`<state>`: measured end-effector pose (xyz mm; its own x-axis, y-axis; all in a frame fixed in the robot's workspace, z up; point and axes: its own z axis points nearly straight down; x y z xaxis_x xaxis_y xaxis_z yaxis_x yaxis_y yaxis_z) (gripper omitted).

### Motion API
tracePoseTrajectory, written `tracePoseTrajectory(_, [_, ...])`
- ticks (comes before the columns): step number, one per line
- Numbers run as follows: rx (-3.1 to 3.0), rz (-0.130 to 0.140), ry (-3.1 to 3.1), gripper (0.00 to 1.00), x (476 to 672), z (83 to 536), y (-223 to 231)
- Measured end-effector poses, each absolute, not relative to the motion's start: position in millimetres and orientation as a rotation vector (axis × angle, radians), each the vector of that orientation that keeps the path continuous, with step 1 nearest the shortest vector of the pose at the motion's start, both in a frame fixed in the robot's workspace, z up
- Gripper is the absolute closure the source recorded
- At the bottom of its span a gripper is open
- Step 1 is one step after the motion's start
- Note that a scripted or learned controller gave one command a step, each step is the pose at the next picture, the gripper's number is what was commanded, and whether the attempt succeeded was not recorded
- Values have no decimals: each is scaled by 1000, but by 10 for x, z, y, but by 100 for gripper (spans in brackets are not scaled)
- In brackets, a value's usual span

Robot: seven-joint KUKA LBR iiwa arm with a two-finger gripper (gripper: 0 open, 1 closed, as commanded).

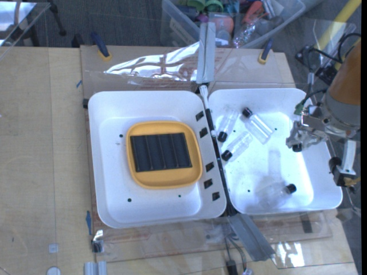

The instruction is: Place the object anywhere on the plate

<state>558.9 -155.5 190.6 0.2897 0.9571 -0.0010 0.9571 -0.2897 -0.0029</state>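
Note:
A yellow plate (164, 153) with a dark ridged centre lies in the left bin (109, 171). Several clear plastic bottles with black caps lie in the right bin (321, 196): one (259, 126) near the back, two (236, 145) against the divider, and one (275, 192) near the front. My gripper (317, 162) hangs over the right side of the right bin, open, with nothing between its fingers. The closest bottle is the front one, to its lower left and apart from it.
A black-clipped divider (209, 153) runs between the two bins. Behind them a clear tub (229, 7) holds colourful items, with crumpled plastic film (155, 67) beside it. Cables and arm hardware (324, 67) crowd the right edge.

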Motion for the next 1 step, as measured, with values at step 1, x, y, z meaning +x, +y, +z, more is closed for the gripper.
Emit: tracePoseTrajectory(1, [-2399,1,-2030,100,6548,2368,-1245])
